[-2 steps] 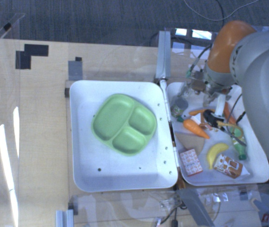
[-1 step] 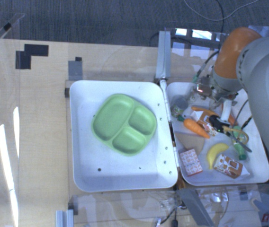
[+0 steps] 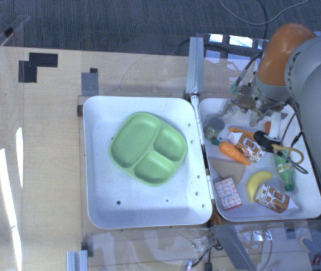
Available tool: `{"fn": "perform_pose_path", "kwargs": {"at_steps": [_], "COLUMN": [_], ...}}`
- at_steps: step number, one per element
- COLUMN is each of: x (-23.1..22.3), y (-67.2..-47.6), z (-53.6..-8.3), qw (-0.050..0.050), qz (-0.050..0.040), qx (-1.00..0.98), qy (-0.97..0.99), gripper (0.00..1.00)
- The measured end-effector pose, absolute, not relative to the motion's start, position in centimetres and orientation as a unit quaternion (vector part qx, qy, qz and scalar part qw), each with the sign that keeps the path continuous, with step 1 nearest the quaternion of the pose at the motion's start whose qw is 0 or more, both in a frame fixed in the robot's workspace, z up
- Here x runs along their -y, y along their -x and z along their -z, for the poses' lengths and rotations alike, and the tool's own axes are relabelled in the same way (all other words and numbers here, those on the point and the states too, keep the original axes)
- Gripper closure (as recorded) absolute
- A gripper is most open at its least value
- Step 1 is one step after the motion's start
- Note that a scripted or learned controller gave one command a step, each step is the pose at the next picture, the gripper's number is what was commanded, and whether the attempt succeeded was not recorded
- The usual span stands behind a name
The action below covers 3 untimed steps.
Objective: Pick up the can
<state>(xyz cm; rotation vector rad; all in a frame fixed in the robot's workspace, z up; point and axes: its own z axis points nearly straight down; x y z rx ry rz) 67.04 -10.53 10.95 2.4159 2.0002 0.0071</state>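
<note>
The can (image 3: 213,126) lies near the back left corner of the right bin (image 3: 313,208), its grey end facing up and a green label below it. My gripper (image 3: 244,103) hangs under the orange wrist band at the back of that bin, a little to the right of the can and behind it. Nothing shows between the gripper and the can, and they are apart.
Beside the can lie a carrot (image 3: 232,152) and a small snack box (image 3: 250,148). Farther front are a banana (image 3: 258,183), a red checked packet (image 3: 227,193), another box (image 3: 273,199) and a green bottle (image 3: 285,174). The left bin (image 3: 101,208) holds a green divided plate (image 3: 148,147).
</note>
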Motion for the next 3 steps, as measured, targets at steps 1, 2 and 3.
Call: {"fn": "perform_pose_path", "kwargs": {"at_steps": [1,2,3], "x": [9.7,9.5,9.5], "y": [-66.2,-66.5,-66.5], "z": [-8.7,-10.1,-10.1], "qw": [0.002,0.005,0.005], "qz": [-0.0025,-0.0064,-0.0063], "qx": [-0.639,-0.639,-0.639], "qy": [-0.769,-0.769,-0.769], "gripper": [0.00,1.00,0.00]}}
